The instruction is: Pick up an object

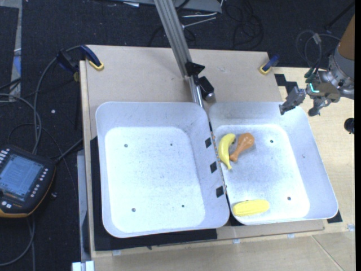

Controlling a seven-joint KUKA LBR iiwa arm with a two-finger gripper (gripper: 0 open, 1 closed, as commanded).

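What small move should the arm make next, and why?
Probably swing the claw left and down over the right bin. It hangs above that bin's upper right corner, holding nothing, while the banana, the orange drumstick-shaped toy touching it and the yellow piece lie farther in.

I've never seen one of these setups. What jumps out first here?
The bright things in the right white bin: a curved yellow banana touching an orange drumstick-shaped toy near the divider, and a yellow oblong lemon-like piece at the near edge. The arm's pincer hovers over that bin's far right corner.
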